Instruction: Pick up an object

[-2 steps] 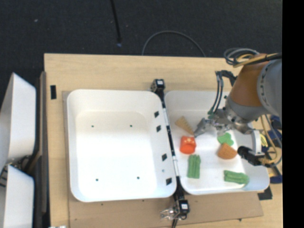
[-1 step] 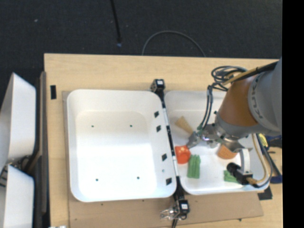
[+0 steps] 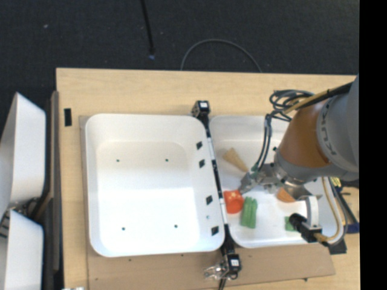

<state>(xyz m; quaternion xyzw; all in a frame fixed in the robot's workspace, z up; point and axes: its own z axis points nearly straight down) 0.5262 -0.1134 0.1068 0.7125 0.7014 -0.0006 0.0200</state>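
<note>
In the right bin [image 3: 242, 128], my gripper [image 3: 247, 184] hangs low just above and to the right of a red object [image 3: 233, 202]. A green block [image 3: 248, 213] lies right beside the red one, toward the bin's front. A tan wedge [image 3: 235, 159] rests further back, to the left of the gripper. An orange piece [image 3: 285, 194] peeks out from under the arm's wrist, and a small dark green object [image 3: 292, 223] lies near the front right corner. The grey arm with its orange band [image 3: 305, 139] covers the right part of this bin.
The left bin [image 3: 148, 183] sits beside the right one, divided from it by a ridge with black clips [image 3: 211, 180]. Cables [image 3: 284, 98] loop behind the arm. White boxes [image 3: 21, 180] stand off the bench's left edge.
</note>
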